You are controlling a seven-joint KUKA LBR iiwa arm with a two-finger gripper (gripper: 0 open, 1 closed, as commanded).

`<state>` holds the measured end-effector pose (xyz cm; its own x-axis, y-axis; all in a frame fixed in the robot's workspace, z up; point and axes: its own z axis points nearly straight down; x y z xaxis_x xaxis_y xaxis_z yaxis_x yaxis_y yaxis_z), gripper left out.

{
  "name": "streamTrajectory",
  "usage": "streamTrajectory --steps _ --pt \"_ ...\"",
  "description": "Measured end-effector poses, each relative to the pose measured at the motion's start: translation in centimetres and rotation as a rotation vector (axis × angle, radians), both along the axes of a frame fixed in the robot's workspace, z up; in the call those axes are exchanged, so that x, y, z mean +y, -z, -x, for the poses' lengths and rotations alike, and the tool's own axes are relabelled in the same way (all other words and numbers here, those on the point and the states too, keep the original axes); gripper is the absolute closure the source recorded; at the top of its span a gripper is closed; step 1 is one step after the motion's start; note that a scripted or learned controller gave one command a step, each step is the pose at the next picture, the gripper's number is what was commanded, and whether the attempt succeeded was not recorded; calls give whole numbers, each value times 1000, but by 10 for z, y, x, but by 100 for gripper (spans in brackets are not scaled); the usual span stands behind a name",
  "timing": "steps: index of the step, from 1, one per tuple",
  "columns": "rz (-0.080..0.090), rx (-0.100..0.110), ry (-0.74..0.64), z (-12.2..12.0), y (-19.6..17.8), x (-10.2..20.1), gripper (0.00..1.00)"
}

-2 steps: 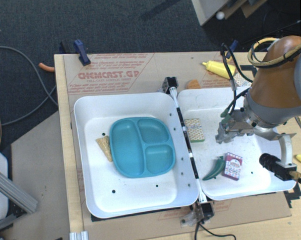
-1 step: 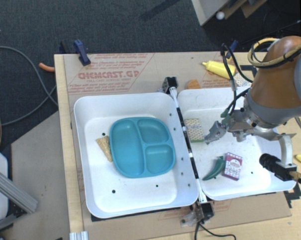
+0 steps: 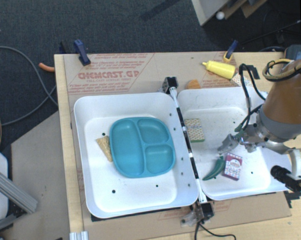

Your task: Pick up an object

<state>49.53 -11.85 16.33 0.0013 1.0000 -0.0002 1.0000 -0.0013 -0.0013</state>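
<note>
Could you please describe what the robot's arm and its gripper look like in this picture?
The arm is a thick rounded tube with an orange-brown band above a grey wrist. Black cables loop along it. The gripper is small, metallic and grey.

On the desk (image 3: 113, 74), two bins sit side by side. The left bin (image 3: 87, 144) holds a divided plate (image 3: 141, 146) with a sponge (image 3: 104, 146) at its left edge. In the right bin (image 3: 209, 102), a cloth (image 3: 194, 130) lies upper left, a pepper (image 3: 214, 170) and a small box (image 3: 232, 166) lower centre.
</note>
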Motion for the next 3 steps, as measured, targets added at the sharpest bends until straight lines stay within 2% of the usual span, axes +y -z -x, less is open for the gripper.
streamTrajectory --steps 1,2,3 --pt "5 -12 1 14 75 18 0" --pt "6 -19 1 11 64 18 100" --pt "-1 -2 -3 -33 -21 84 100"
